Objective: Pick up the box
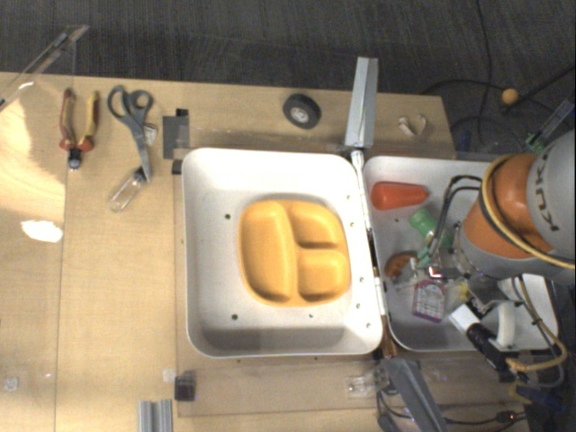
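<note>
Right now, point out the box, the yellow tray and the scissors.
box (428,301), camera view, on its printed top face.
yellow tray (293,250), camera view, on its central divider.
scissors (135,120), camera view, near the pivot.

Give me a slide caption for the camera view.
KUKA arm hangs over the right bin beside a small box; yellow tray sits in the left bin.

Lighting: bright, even, from overhead. Glare: strong white patch on my bench (36,151) at far left, washing out the wood grain. Shadows: soft, inside the left bin (207,241) along its near wall. Focus: sharp centrally; my arm (526,214) slightly soft. Edge distortion: mild bowing.
</note>
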You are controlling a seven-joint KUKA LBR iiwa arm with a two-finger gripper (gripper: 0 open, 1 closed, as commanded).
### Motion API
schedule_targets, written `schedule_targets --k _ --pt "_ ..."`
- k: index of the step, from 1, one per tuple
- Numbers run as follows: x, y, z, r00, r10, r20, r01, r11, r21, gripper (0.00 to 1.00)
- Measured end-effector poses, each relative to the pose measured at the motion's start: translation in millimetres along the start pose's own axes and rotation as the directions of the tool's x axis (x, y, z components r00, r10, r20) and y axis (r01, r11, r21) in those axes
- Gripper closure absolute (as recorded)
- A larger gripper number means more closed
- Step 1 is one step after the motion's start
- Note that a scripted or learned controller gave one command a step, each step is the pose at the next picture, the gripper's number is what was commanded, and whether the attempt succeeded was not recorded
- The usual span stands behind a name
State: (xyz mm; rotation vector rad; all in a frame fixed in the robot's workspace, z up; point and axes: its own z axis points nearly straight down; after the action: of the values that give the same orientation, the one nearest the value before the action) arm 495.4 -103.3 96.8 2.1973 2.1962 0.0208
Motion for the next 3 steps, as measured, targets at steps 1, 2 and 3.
schedule_targets --k 1,2,3 --pt "3.4 5.7 -12.9 1.000 -0.008 -0.005 0.008 1.000 -0.012 1.00" --pt "3.5 4.7 -11.6 1.000 -0.008 -0.005 0.008 1.000 -0.008 0.00" --pt "-5.8 3.4 0.5 0.999 -0.046 -0.008 0.046 0.999 -0.005 0.00"
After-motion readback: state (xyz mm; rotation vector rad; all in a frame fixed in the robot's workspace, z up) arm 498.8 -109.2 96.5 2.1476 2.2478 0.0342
